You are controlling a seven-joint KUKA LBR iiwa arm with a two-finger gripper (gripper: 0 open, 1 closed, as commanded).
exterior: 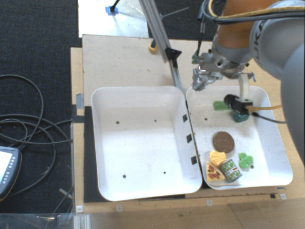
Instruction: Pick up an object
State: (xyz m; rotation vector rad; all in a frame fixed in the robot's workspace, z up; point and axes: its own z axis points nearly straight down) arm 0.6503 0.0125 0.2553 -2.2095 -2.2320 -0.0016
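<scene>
My gripper (199, 81) hangs over the back left corner of the right bin (274, 128), with nothing visibly held in it. A small green block (219, 105) lies in that bin, just right of and below the gripper. Nearer the front lie a brown round disc (223, 141), a yellow wedge (218, 157), a green can (231, 170) on its side, a light green leafy piece (246, 161) and a red-and-yellow piece (213, 172). These front things sit close together, well apart from the gripper.
The left bin (102, 142) stands beside the right one, their walls touching along the middle. A slanted metal pole (157, 27) crosses the board behind the bins. Cables and a pendant (7, 168) lie on the floor at left.
</scene>
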